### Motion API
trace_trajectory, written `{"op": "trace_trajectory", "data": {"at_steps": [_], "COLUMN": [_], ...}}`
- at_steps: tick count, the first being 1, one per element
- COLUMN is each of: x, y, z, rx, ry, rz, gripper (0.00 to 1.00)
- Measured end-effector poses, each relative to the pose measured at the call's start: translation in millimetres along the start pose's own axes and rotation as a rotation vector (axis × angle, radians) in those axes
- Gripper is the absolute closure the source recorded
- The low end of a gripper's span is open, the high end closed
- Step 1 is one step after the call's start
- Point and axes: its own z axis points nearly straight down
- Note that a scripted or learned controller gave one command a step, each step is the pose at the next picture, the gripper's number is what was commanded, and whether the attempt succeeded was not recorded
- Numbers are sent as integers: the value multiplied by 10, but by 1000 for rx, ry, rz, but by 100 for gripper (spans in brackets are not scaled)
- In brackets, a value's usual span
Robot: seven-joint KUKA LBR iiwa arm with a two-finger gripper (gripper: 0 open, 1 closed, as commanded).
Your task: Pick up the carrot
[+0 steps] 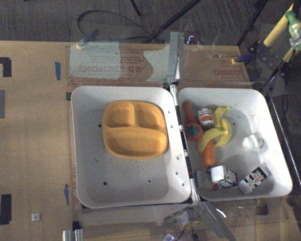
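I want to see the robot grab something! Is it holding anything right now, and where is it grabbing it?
Nothing is being held. The long orange carrot lies loose in the right shallow white bin, beside the yellow banana.

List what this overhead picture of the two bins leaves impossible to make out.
- Small can, camera view: label print too small to read.
- Two small cartons: markings blurred.
- Pale object: washed out against the right bin, identity unclear.
- Orange piece below the bananas: its upper end is hidden under them.
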Motion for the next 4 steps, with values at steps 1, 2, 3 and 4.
{"op": "trace_trajectory", "data": {"at_steps": [1, 2, 3, 4], "x": [58, 118, 138, 164], "y": [48, 46, -107, -97], "z": [48, 12, 189, 83], "rx": [2, 3, 13, 12], "ry": [0, 0, -2, -3], "rz": [344, 817, 1263, 1258], "gripper": [100, 100, 100, 100]}}
